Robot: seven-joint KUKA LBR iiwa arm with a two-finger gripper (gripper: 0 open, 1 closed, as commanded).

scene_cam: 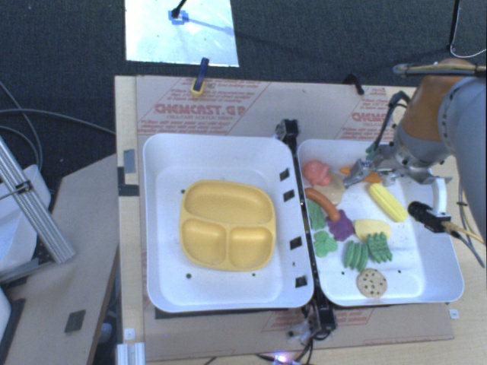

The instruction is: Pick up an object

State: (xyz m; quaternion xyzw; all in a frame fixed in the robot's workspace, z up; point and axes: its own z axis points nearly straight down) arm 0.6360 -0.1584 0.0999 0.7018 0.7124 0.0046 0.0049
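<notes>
My gripper (371, 167) hangs low over the far edge of the right bin (437, 280), reaching in from the right. Its tip is right next to a small orange carrot-like piece (354, 176); I cannot tell whether they touch. Toy foods lie in this bin: a pink piece (316, 172), a red sausage (322, 201), purple grapes (342, 225), a corn cob (386, 201), a pale yellow piece (371, 227), green pea pods (354, 255), another green piece (378, 247) and a round cookie (371, 282).
The left bin (163, 280) holds a yellow divided tray (227, 224). A black ridge (298, 204) with clips separates the two bins. The grey arm with its orange band (426, 112) looms over the right bin's far right corner. A black and white fitting (430, 213) juts over the bin's right side.
</notes>
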